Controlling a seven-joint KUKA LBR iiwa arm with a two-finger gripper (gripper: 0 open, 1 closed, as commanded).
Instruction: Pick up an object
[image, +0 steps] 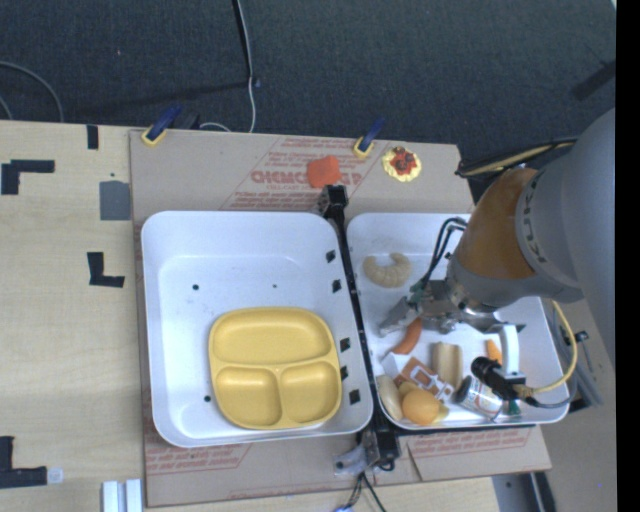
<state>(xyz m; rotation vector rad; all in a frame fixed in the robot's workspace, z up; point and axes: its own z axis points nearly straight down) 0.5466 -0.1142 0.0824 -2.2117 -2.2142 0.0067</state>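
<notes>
My gripper (402, 316) is low in the right bin (440, 228), near its left wall. An orange carrot-like piece (407, 341) lies right beneath it, touching or nearly touching its tip. A beige croissant-shaped item (387, 268) lies just behind the gripper. In front of it are a beige block (445, 360), a small printed packet (420, 378), a yellow lemon-like fruit (423, 407) and a dark-capped bottle (485, 394). The arm's body hides the bin's right part.
The left bin (180, 250) holds a yellow divided plate (275, 365) toward its front. A black divider (345, 290) runs between the bins. An orange block (324, 172) and a small red-yellow toy (402, 162) lie on the cardboard behind the bins.
</notes>
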